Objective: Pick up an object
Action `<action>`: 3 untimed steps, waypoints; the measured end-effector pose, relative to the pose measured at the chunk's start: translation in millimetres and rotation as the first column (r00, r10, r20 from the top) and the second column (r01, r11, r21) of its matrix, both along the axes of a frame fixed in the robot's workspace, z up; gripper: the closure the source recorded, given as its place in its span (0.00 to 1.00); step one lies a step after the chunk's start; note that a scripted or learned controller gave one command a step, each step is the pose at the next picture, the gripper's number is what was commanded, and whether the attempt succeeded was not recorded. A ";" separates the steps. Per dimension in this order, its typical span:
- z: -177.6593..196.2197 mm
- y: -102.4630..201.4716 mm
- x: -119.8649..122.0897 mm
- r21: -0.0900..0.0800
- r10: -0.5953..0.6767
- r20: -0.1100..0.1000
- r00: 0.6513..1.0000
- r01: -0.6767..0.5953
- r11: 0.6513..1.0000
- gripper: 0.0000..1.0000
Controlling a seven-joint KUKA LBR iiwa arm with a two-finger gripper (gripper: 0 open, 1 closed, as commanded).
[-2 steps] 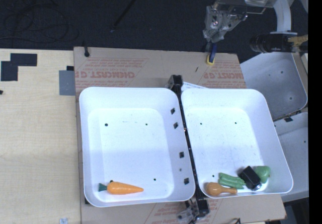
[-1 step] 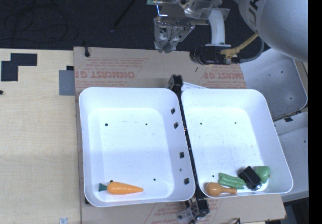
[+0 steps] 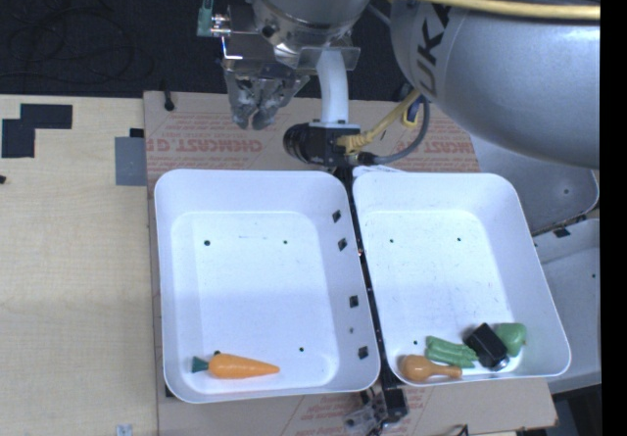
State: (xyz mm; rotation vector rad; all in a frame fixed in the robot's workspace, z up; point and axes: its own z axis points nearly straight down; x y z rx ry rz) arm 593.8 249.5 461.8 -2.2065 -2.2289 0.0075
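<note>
The gripper [image 3: 257,111] is hanging above the far edge of the left bin [image 3: 176,228], its fingers looking drawn close together with nothing between them. The carrot [image 3: 240,366] is lying alone near that bin's front wall, well apart from the gripper and easiest to reach. It is looking like a light, stiff, smooth toy, likely slippery, so closing across its thick middle is seeming safest. In the right bin [image 3: 529,258], a green piece [image 3: 451,352], a black block [image 3: 486,345] and an orange piece [image 3: 427,368] are crowding the front corner.
</note>
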 end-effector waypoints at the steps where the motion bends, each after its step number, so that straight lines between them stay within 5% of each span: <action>1: 81.1 -6.7 -18.2 0.002 -0.008 0.011 1.000 0.008 1.000 1.00; 3: 75.0 -6.1 -22.2 -0.002 -0.005 0.001 1.000 0.005 1.000 1.00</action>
